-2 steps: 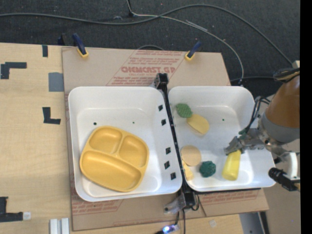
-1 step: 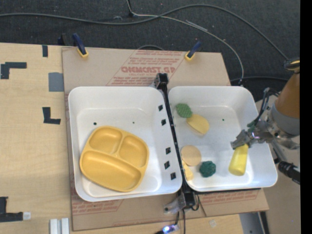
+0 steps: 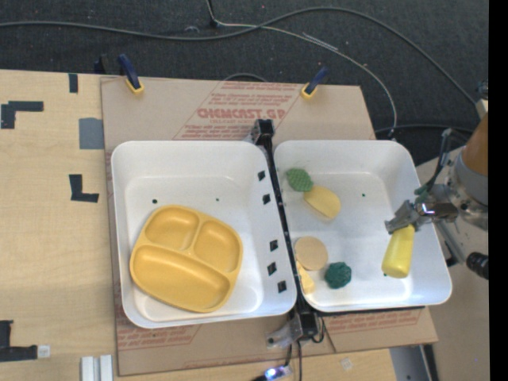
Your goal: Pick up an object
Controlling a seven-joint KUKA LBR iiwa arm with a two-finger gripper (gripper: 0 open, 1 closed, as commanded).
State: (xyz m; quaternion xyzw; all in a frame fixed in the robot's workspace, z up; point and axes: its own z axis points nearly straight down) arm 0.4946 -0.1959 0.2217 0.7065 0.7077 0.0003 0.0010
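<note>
While the arm point(image 3: 476, 165) reaches in low from the right, its tool point(image 3: 406, 219) (fingers' state unclear) touches the yellow bottle point(image 3: 398, 252).

The arm point(image 3: 476, 165) is cut off by the right edge, and its jaws' spacing is too small to tell.

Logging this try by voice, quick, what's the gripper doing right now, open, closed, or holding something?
Gripper: at the right bin's right edge, just above the yellow cylinder; open, closed or gripping it cannot be told.
</note>
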